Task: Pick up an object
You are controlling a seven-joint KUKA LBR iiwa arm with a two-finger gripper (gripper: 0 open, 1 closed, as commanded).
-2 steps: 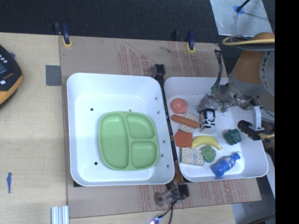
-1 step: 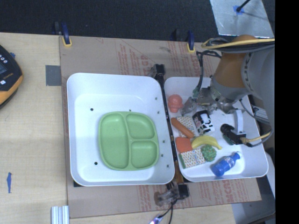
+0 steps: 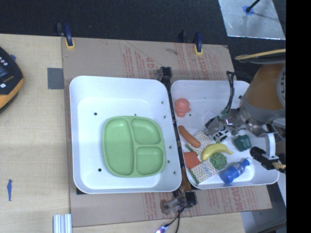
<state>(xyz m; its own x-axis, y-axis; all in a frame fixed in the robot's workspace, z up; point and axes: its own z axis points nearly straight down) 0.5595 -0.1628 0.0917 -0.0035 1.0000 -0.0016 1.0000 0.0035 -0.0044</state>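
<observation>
Gripper [image 3: 219,128] sits low in the right bin [image 3: 204,89], mid-bin toward its right wall; its grip state cannot be determined. Nearest target: banana [image 3: 216,150], just below it toward the bin's front edge. Centre over the banana, descend vertically, avoid the neighbouring bottle [image 3: 233,172].

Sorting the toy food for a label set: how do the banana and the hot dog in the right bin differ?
The banana is yellow and curved; the hot dog is orange-red and straight. The banana lies nearer the bin's middle, beside the broccoli; the hot dog lies closer to the bin's left wall, running diagonally. Both are elongated and rest in the right bin.
</observation>
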